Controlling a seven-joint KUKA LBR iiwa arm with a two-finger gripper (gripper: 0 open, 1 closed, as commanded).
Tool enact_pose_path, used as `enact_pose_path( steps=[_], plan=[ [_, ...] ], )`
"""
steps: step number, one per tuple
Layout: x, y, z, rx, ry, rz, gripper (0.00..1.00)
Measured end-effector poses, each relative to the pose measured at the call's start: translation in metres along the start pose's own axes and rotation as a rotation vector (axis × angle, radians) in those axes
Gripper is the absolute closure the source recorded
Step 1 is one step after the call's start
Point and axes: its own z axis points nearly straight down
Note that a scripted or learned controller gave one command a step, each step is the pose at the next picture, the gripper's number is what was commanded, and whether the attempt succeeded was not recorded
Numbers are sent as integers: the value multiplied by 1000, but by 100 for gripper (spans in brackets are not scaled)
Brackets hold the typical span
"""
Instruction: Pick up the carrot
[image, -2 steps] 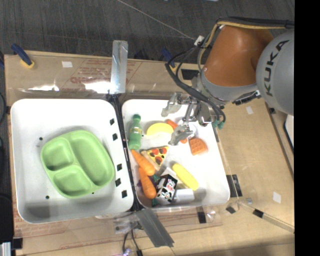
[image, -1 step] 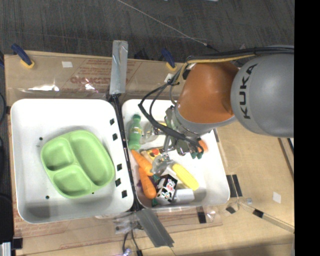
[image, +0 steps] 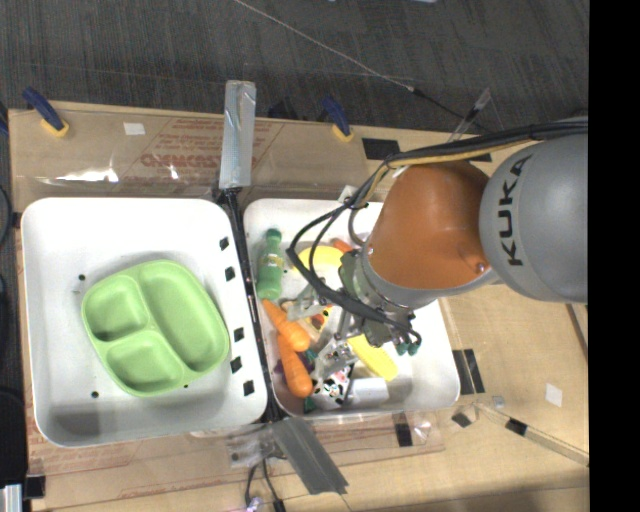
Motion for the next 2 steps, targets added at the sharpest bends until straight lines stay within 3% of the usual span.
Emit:
enact_pose_path(
  steps=[1,2],
  plan=[
    [-14,-31,97,2,-6,-141,0],
    [-29,-31,97,1,-5,-186,0]
  ],
)
